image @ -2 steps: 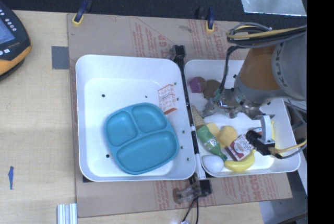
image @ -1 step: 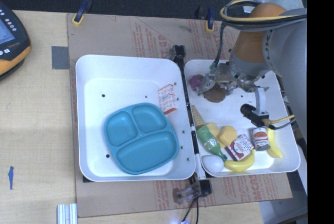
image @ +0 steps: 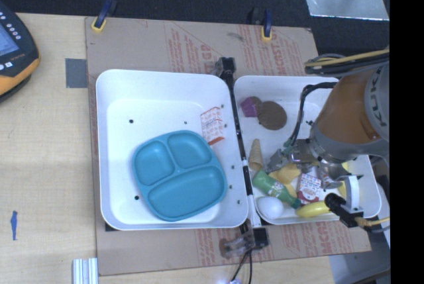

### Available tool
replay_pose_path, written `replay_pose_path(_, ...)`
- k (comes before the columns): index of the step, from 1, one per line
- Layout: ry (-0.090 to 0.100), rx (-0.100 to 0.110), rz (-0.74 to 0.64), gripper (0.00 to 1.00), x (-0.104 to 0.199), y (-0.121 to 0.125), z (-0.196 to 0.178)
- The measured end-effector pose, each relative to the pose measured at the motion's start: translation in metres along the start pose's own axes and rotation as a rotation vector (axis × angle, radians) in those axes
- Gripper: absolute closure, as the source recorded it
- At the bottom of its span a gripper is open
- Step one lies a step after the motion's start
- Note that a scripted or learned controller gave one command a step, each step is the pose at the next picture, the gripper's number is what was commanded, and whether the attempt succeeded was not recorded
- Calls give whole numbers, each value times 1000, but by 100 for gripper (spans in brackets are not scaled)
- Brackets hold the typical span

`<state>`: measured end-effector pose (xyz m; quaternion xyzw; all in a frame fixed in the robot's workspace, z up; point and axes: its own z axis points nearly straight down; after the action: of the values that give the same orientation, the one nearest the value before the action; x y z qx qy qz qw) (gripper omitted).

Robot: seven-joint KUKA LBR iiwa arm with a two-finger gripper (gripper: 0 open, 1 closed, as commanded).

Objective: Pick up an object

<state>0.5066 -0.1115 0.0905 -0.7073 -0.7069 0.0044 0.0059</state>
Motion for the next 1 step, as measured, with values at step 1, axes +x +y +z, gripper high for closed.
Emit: replay_pose_path(1,-2,-8,-6,100,0,6,-11)
